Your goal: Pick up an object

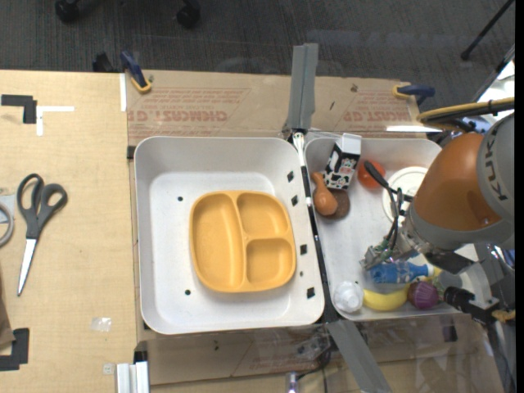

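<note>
gripper (383, 256) down in right bin (350, 244) among yellow piece (385, 299) and purple ball (424, 294); claw state cannot be told. nothing visibly held; the pick looks undone.

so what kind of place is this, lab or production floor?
Probably a lab or office test bench: grey carpet with chair wheels, cardboard clamped under two white bins, and scissors on the wooden bench.

"KU" on arm's grey housing (501, 170); mirrored red print on cardboard (205, 105), illegible.
</note>
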Motion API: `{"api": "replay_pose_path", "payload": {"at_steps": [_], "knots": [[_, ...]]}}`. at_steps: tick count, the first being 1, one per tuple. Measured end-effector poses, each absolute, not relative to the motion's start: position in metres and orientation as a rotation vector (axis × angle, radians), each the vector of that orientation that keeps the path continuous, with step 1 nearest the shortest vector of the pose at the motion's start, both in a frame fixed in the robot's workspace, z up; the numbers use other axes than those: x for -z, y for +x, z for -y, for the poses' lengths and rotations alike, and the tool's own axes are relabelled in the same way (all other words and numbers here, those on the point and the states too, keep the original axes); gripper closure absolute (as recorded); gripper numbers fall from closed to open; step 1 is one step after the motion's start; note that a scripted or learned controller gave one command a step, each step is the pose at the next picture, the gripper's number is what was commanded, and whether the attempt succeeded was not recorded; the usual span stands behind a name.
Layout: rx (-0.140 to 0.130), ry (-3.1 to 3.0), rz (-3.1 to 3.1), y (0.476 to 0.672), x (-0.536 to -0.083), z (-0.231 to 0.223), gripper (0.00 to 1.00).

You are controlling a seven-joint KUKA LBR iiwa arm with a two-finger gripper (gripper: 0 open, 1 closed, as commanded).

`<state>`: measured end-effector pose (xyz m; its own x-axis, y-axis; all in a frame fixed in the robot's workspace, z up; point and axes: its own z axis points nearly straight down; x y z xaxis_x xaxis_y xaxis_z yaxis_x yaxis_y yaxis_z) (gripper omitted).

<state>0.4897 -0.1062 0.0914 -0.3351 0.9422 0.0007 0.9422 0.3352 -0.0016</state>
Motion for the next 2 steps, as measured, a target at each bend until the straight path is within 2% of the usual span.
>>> {"api": "replay_pose_path", "payload": {"at_steps": [1, 2], "knots": [[-0.002, -1.782, 2.588, 0.508, -0.226, 0.029, 1.00], [-0.003, -1.501, 2.762, 0.508, -0.275, 0.114, 1.00]]}}
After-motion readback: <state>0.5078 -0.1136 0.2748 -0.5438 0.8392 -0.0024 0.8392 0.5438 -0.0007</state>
